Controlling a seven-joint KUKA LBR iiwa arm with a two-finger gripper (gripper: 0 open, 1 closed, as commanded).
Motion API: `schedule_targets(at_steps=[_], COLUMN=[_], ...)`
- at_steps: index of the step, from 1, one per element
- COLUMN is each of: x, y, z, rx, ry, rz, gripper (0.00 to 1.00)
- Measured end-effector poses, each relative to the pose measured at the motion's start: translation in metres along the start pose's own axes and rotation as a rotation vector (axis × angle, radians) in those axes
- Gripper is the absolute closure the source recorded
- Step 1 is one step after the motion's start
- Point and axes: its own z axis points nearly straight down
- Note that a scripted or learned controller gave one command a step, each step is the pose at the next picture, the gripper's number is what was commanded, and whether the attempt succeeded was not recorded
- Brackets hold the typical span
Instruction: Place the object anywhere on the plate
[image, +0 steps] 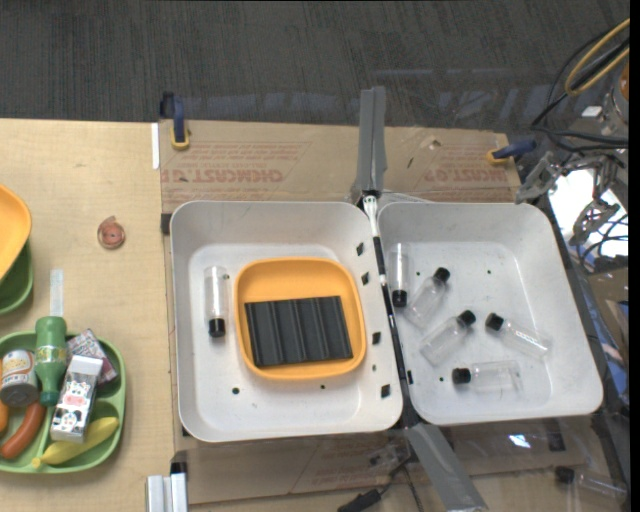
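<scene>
Left bin: you see an orange plate at centre; one vial lies at its 9 o'clock, off the plate.
Right bin: five vials scattered; its 12 o'clock half is bare.
Tool: you cannot tell its state.

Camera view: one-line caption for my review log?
Orange plate with a black ridged insert in the left bin, one vial beside it; five vials in the right bin.

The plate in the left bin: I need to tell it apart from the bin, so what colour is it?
Orange-yellow plate, with a dark ribbed centre, seen in the camera view.
</scene>
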Motion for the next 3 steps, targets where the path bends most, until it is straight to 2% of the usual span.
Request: schedule_targets(at_steps=[1, 2, 3], x=[0.0, 0.0, -0.008], y=[0.0, 0.0, 0.009], z=[0.006, 0.004, 0.015], rx=[0.0, 0.0, -0.003], ry=[-0.001, -0.002, -0.002], rz=[-0.526, -0.831, -1.221], gripper=[0.0, 0.0, 0.0])
